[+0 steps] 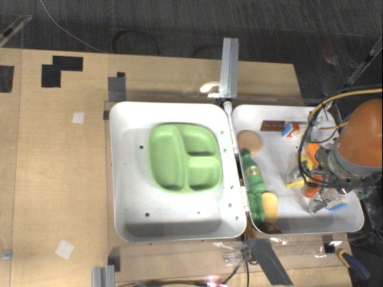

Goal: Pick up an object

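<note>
My gripper (319, 183) hangs low over the right part of the right bin (281, 163), beneath the arm's orange band (362, 133) and a tangle of black cables. Small objects lie right around it: an orange piece (312, 155), a yellow strip (294, 184) and a silver-and-blue packet (328, 203). Along the bin's left wall lie a green bottle (255, 183), a yellow object (270, 205) and a tan round thing (250, 141). A brown bar (273, 125) and a white, red and blue item (292, 129) rest near the far wall.
The left bin (128, 208) holds a light green divided plate (184, 157) in its middle. A grey metal post (229, 67) stands at the far end of the divider between the bins. Wooden bench surface extends to the left.
</note>
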Robot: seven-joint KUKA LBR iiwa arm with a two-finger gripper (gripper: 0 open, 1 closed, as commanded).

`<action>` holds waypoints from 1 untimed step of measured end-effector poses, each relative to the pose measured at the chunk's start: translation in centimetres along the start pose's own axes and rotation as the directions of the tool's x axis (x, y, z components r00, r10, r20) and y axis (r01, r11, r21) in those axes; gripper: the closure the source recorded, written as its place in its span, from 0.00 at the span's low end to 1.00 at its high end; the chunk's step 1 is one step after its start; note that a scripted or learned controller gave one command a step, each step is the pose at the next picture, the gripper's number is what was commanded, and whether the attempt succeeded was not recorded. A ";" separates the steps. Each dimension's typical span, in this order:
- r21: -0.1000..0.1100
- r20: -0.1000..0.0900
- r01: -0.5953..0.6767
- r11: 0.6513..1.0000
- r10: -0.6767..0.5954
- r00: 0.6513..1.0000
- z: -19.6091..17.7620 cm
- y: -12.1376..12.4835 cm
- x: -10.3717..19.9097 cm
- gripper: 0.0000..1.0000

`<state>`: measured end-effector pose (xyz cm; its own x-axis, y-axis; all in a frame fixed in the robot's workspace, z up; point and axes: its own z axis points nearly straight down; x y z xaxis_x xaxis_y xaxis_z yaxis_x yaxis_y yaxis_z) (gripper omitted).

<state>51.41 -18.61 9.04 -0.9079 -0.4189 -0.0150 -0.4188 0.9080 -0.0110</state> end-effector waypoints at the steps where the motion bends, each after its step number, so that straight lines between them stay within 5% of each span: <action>1: 0.002 0.002 0.020 1.000 -0.020 1.000 -0.1 2.4 -0.6 0.00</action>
<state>50.97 -16.17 9.08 -0.8995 -0.4367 -0.0167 -0.4365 0.8996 -0.0134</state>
